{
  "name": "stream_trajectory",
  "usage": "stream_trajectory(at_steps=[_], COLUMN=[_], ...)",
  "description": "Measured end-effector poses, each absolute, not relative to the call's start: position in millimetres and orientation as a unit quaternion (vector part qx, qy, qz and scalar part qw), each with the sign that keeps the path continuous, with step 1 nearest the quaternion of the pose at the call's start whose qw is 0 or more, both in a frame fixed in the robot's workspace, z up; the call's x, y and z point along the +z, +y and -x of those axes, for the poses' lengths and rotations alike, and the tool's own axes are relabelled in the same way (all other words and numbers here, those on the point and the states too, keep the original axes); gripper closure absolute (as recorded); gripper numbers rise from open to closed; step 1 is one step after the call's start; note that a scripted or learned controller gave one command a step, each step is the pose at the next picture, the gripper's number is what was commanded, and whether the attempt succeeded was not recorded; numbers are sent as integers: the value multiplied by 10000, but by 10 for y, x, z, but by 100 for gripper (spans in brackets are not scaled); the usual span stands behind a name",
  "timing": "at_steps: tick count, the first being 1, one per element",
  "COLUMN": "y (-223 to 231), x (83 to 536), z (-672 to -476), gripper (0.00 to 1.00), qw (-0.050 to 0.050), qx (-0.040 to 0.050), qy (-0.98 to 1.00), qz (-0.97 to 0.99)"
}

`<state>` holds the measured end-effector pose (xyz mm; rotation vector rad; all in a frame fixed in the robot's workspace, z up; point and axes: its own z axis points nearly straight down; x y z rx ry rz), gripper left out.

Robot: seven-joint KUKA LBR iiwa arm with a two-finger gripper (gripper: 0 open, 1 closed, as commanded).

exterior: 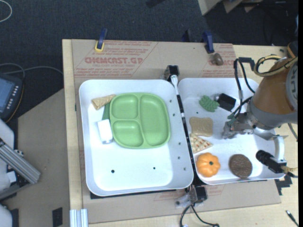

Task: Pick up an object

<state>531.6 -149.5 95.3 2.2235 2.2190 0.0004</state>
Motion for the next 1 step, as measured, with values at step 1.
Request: stream_trajectory(at_steps=[1], y=[-1483], x=[1386], z=[-5296], gripper=[100], qw=[26], qx=[11], qy=[7073], qz=[-7069])
